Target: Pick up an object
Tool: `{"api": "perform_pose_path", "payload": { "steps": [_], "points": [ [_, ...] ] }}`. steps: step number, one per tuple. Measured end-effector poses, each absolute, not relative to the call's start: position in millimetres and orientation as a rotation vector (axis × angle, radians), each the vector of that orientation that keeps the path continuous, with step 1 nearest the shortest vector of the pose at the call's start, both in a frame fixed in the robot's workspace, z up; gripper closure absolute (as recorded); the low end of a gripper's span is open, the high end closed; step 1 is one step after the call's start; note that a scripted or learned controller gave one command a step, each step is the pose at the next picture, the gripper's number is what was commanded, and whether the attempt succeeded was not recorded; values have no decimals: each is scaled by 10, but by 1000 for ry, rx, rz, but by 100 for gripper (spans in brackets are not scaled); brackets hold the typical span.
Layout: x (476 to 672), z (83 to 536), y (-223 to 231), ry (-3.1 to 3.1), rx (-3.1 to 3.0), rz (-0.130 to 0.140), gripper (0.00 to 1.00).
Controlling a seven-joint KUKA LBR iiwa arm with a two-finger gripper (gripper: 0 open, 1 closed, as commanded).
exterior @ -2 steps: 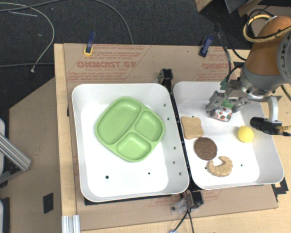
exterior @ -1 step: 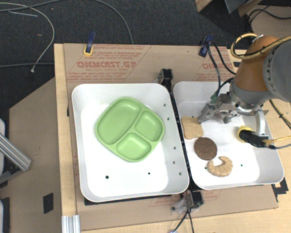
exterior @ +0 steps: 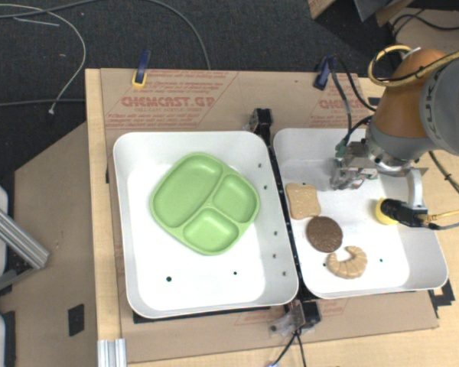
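The desk (exterior: 183,102) is covered in brown cardboard with faded red print, and its near edge is partly hidden under the two bins. The left bin (exterior: 138,228) is a shallow white plastic tray with rounded corners and a few dark dots on its floor. The right bin (exterior: 413,266) is the same kind of tray, but its far right corner is blocked by the arm (exterior: 413,105). The arm is smooth grey with an orange band and is cut off at the right edge of the view.

In the left bin sits a green plate (exterior: 205,202), matte plastic and rounded, split into three compartments and turned at an angle.

The claw (exterior: 350,178) hangs over the far part of the right bin. It's a tangle of grey metal from here, and I honestly can't tell if it's released or clenched.

The pickable stuff is all in the right bin, near its left wall. There's a tan square slab (exterior: 303,201) that looks like toast, just beside the claw. Toward the near side comes a flat brown disc (exterior: 323,233), then a curled pastry piece (exterior: 347,262) that's pale and ridged, close to the disc
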State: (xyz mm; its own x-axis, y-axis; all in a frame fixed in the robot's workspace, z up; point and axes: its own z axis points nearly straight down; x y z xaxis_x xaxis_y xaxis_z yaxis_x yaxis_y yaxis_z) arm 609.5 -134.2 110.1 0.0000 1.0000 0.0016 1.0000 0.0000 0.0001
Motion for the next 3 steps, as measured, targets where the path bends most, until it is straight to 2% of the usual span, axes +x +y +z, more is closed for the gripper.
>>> {"api": "perform_pose_path", "payload": {
  "steps": [1, 3],
  "points": [
    [6058, 1627, -1254, -2227, -2223, -6, 100],
    [6103, 2452, -1206, -2226, -2224, -6, 100]
  ]
}}
